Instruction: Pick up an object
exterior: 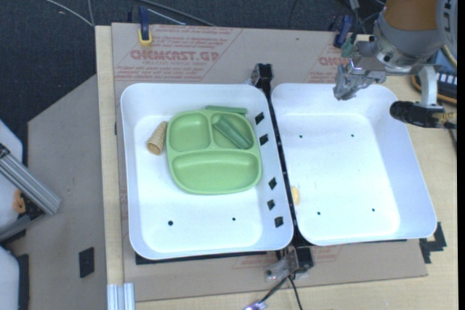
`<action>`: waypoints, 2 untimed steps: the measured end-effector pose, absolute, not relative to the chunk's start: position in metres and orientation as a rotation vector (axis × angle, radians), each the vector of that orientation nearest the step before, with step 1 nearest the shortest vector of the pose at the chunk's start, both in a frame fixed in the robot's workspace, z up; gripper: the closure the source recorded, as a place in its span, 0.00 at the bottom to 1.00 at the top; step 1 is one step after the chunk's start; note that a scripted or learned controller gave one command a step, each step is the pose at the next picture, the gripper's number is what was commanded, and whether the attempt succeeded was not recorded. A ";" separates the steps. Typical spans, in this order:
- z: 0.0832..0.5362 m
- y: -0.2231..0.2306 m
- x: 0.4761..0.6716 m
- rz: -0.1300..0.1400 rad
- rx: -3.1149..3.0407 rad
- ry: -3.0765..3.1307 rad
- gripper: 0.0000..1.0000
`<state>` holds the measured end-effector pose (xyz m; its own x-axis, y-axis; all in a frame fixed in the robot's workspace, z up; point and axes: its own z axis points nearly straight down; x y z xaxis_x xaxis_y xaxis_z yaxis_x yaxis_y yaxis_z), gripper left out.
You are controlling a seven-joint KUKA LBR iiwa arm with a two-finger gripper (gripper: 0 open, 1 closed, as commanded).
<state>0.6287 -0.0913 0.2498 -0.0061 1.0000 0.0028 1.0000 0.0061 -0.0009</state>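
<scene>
Left bin: the shallow white plastic left bin [145,229] holds the green divided plastic plate [211,167].
Plate's left: a tan ridged cone [156,138] touches its edge.
Plate's far right compartment: a green stick-shaped piece [234,131].
Right bin: the shallow white plastic right bin [363,178] adjoins, with the grey two-finger gripper [347,88] over its far edge.

green divided plate [211,172] | flat, left bin | tan cone [156,138] touching its left rim

The grey arm with its orange band reaches in from the right, claw [344,88] pointing downward.
</scene>
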 end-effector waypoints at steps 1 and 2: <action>0.242 -0.040 0.631 0.000 -2.213 -2.226 1.00; 0.233 0.005 0.626 0.001 -2.213 -2.224 1.00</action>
